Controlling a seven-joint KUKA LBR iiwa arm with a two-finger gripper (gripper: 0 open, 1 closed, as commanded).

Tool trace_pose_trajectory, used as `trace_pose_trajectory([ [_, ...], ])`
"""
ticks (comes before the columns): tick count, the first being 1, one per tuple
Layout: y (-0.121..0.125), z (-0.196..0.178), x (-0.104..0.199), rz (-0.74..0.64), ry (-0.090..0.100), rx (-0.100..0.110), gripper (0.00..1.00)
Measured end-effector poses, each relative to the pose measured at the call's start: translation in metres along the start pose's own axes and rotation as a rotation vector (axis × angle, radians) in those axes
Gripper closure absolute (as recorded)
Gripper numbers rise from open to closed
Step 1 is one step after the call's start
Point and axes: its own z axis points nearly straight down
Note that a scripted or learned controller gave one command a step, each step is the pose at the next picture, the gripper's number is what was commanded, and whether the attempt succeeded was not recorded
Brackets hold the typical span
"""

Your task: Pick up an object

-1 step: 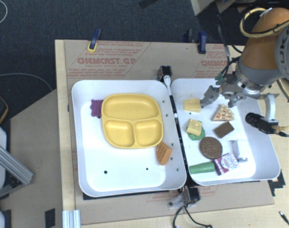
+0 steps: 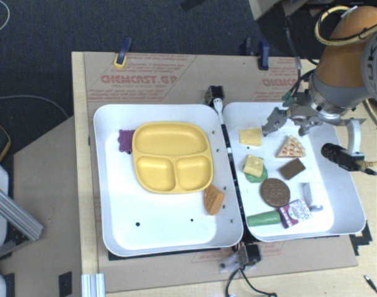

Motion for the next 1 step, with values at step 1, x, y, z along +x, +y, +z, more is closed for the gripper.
trace_pose_trajectory([
  [1,-0.0020,0.0532,-0.0098,0.001,0.001,0.005,0.00],
])
